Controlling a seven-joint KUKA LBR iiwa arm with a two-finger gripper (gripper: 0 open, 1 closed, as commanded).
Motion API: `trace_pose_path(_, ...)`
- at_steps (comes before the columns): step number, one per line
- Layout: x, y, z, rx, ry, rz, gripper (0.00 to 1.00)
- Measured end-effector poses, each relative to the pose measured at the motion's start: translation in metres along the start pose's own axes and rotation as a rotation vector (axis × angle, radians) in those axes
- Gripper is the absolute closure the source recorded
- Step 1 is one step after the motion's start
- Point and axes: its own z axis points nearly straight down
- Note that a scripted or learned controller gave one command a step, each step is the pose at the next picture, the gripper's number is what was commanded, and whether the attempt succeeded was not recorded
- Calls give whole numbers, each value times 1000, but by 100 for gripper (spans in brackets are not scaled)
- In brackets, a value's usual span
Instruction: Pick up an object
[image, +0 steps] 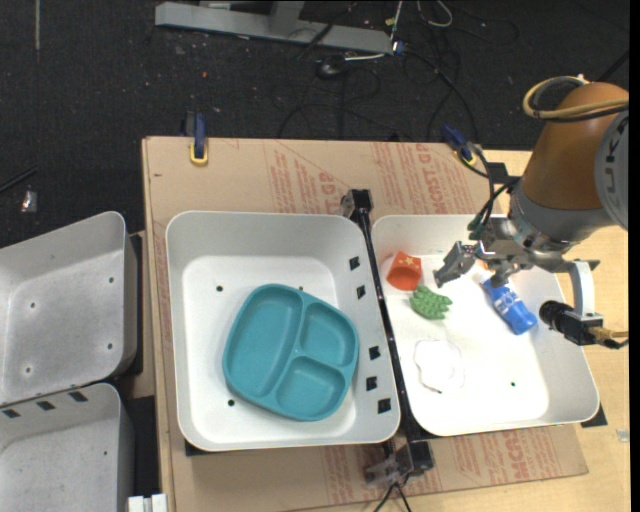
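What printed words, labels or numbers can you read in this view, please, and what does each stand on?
Red print on the cardboard sheet under the bins: repeated lettering, reversed and faint, too blurred to read for certain.
Blue object in the right bin: pale label, too small to read.
Teal tray, green object, orange object: no text.

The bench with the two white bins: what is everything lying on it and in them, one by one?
Shallow white bins: two, white, side by side on the bench.
Teal divided plastic plate: one, teal, in the left bin.
Small orange plastic piece: one, orange, right bin, near its left wall.
Green bumpy toy: one, green, right bin, just below the orange piece.
Blue bottle-shaped object: one, blue, right bin, under the arm.
Flat white object: one, white, on the right bin's floor.
Gripper: one, dark, above the right bin, near the green toy.
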Motion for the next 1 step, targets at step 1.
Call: trace_pose_path(1, 0, 3, -7, -13, -2, -2, 0)
